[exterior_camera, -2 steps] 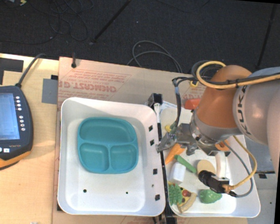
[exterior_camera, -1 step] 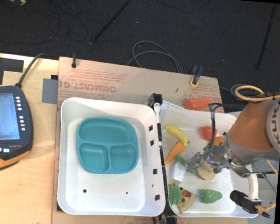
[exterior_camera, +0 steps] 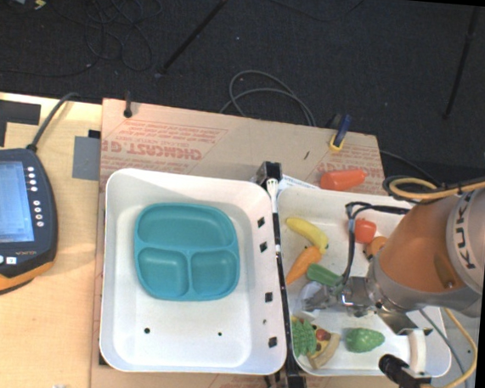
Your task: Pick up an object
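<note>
Seemingly the pick is not yet made: the gripper (exterior_camera: 328,298) is low in the right bin (exterior_camera: 440,357), its metal tip among the toy food, and I cannot tell whether it has closed on anything. The left bin (exterior_camera: 119,322) holds a teal divided plate (exterior_camera: 187,253). The right bin holds a banana (exterior_camera: 306,231), a carrot (exterior_camera: 303,262), a green piece (exterior_camera: 363,339), and a pizza slice (exterior_camera: 312,342) by broccoli (exterior_camera: 302,332).

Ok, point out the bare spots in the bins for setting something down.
Left bin: bare floor below the teal tray, a narrower strip on its left. Right bin: crowded with the banana, carrot, pizza slice, green toy and gripper.
</note>
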You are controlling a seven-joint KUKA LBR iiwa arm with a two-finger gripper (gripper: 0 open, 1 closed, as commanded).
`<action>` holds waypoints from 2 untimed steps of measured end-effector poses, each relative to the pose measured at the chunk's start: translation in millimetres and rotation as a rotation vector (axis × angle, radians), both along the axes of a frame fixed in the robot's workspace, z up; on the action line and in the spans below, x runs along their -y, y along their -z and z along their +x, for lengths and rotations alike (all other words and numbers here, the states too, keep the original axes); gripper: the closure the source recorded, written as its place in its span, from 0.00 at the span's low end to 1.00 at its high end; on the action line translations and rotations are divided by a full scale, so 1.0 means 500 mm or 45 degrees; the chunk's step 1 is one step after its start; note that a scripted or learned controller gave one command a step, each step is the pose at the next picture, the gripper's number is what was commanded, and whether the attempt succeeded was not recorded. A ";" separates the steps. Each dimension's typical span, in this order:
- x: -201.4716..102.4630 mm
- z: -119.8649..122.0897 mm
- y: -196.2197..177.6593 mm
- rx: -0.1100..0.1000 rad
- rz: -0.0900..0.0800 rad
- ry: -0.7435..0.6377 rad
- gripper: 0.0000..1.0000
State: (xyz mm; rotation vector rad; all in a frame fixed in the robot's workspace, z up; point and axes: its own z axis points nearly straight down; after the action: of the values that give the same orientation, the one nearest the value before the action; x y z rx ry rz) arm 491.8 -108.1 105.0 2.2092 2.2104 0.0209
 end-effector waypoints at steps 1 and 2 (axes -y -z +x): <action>-0.165 0.059 -0.175 -0.019 0.005 -0.010 0.00; -0.006 0.070 -0.044 -0.037 0.001 0.009 0.00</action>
State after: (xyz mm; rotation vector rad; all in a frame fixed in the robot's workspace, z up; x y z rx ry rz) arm 526.8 -104.8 127.0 2.2317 2.2175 -0.0101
